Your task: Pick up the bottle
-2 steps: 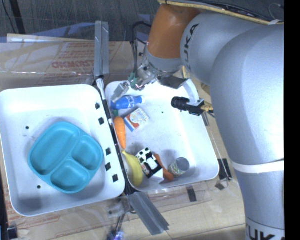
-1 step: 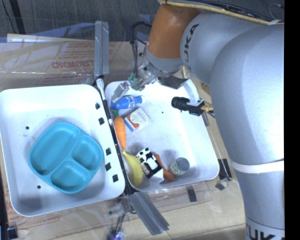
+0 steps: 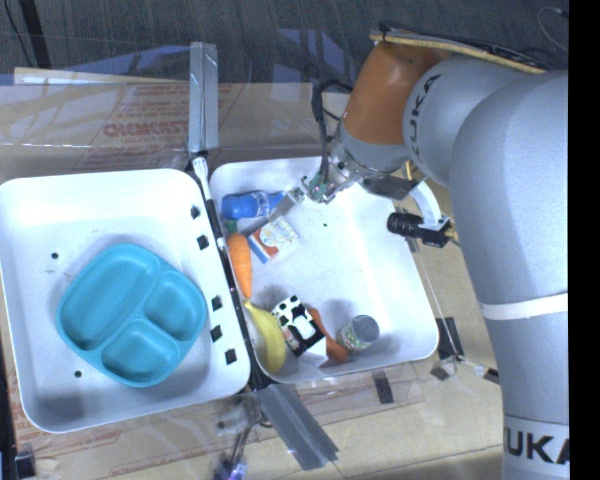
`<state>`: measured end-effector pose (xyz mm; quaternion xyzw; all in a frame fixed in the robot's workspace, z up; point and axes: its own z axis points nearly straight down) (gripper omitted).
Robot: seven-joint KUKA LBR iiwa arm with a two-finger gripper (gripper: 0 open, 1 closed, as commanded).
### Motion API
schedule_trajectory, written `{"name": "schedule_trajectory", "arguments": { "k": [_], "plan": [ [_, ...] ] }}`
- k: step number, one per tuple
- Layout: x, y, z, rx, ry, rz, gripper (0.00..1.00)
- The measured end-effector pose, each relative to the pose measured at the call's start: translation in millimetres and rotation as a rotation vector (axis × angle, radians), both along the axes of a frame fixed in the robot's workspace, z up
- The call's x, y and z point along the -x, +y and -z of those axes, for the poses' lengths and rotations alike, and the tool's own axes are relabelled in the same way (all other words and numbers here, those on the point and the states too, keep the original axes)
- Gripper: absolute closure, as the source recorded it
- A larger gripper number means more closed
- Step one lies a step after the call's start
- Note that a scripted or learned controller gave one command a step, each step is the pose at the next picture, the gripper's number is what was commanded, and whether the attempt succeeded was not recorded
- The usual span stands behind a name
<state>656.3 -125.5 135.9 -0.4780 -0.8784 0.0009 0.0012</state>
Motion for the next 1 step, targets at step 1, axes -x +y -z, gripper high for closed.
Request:
{"name": "schedule_trajectory", "arguments": {
  "k": [1],
  "plan": [
    [-3.8, 21.7, 35.4, 0.004, -0.011, -0.309, 0.0]
  ]
}}
